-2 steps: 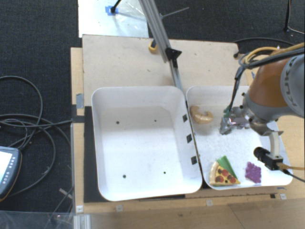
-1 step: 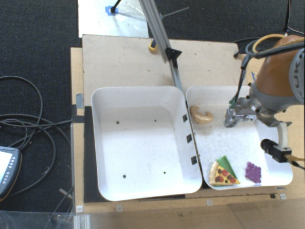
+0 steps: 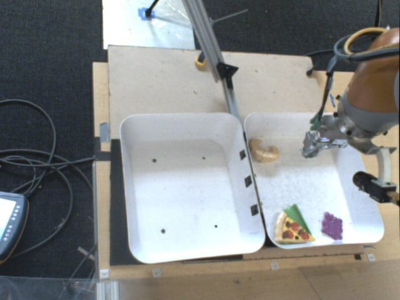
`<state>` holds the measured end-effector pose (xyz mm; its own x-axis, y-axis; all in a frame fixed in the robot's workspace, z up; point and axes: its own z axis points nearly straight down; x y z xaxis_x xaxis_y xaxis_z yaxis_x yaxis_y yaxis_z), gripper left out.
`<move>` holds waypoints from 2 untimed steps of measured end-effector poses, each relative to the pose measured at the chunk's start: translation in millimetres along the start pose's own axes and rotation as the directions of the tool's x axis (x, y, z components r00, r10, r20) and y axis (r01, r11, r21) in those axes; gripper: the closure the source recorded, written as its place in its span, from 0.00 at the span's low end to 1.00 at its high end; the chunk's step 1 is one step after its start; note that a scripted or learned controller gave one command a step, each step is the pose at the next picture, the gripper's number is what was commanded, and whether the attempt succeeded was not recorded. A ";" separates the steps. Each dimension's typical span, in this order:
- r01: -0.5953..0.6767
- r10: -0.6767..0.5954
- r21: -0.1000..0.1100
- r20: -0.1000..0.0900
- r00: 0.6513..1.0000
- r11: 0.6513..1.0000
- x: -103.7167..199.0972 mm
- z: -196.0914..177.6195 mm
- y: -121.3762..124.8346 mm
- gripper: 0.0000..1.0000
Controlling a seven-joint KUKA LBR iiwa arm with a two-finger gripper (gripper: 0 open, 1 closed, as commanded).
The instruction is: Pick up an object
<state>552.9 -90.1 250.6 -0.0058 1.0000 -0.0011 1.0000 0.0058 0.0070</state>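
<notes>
The right bin [image 3: 359, 186] holds three objects. A tan croissant-shaped piece [image 3: 264, 150] lies near its back left corner. A pizza slice toy [image 3: 292, 226] with a green edge rests at the front, and a purple grape bunch [image 3: 332, 225] lies just right of it. My gripper [image 3: 311, 147] hangs over the back of the right bin, to the right of the croissant and apart from it. Nothing shows between its fingers.
The left bin [image 3: 187, 186] sits beside the right one, split from it by a shared wall with black clips [image 3: 248, 181]. A grey pole [image 3: 206, 30] slants over the bench at the back. Cables and a pendant [image 3: 9, 220] lie on the floor at left.
</notes>
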 end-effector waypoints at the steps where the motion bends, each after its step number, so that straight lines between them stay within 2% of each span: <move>1: 0.005 -0.005 0.003 -0.003 1.000 1.000 45.1 -5.6 20.1 1.00; 2: 0.005 -0.005 0.004 -0.003 1.000 1.000 98.2 -3.9 29.3 1.00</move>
<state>581.6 8.3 254.6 -0.0111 0.9999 0.0020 0.9999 0.0111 0.0032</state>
